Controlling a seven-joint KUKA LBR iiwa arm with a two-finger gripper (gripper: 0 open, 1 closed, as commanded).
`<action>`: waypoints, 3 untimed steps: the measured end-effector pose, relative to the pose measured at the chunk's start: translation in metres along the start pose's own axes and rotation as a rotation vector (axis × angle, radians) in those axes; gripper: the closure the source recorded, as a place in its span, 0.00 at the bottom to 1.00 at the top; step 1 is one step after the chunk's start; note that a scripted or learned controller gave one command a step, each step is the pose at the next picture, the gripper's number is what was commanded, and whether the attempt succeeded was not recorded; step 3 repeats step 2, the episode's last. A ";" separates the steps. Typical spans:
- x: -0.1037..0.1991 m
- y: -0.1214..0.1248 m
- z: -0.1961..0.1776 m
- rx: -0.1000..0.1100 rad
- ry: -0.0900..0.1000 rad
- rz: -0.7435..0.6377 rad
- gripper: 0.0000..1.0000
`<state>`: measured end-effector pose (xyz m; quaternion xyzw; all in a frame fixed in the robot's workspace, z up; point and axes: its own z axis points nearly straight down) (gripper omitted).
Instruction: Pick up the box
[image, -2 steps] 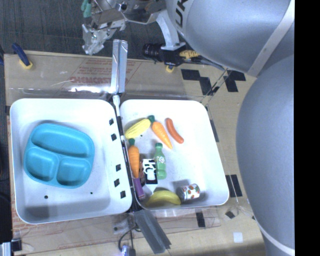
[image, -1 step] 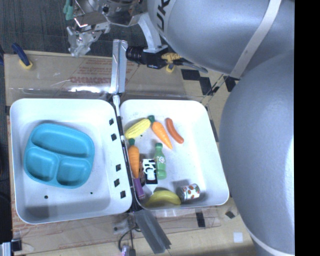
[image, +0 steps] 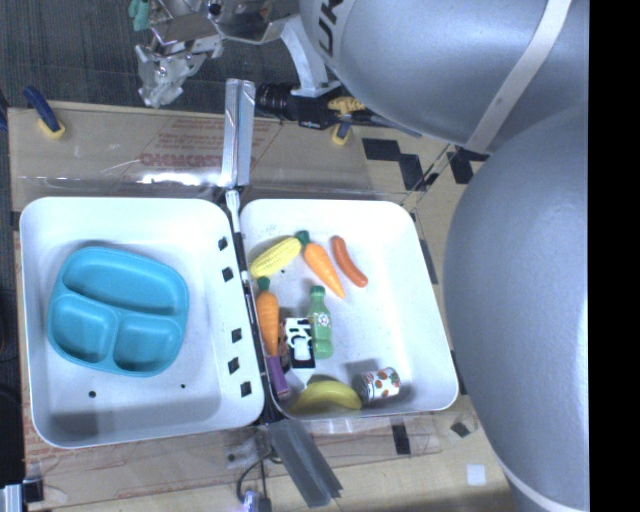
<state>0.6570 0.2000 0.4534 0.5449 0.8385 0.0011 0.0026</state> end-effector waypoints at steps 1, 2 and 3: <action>0.000 0.001 -0.011 -0.003 -0.001 -0.003 1.00; 0.000 0.001 -0.021 -0.006 -0.001 -0.006 1.00; 0.000 0.001 -0.021 -0.006 -0.001 -0.006 1.00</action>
